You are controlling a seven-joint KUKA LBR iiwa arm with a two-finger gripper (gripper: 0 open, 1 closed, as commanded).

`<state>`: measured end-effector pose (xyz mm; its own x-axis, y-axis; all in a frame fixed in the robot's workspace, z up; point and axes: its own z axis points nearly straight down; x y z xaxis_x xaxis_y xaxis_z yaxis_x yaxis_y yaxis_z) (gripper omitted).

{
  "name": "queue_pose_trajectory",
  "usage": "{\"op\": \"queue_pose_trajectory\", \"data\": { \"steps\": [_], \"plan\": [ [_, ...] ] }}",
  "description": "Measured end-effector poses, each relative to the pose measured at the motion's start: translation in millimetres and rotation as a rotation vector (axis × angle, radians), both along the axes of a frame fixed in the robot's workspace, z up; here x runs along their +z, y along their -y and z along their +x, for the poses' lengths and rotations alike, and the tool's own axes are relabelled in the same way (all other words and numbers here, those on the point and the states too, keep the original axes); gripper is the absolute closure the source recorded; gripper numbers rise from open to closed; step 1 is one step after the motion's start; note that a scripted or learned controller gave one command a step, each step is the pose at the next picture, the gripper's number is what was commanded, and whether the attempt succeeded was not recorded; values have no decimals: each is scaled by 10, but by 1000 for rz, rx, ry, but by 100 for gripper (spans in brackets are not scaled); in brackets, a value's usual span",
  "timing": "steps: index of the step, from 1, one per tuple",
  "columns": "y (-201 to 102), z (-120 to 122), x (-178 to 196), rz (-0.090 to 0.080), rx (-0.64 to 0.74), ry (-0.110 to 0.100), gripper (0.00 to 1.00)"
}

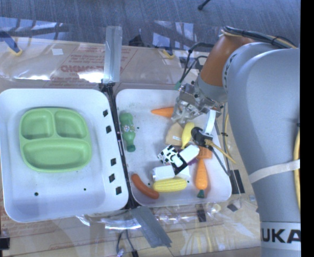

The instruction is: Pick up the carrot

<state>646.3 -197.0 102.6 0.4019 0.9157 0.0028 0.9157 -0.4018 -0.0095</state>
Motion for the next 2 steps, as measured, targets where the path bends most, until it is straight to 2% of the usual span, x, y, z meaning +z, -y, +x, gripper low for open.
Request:
{"op": "queue_pose_trajectory", "data": {
  "steps": [1,2],
  "plan": [
    [-4,-1,-4,0,1,-1,0],
    [-218,104,-92,-8,-512,3,0]
  ]
}}
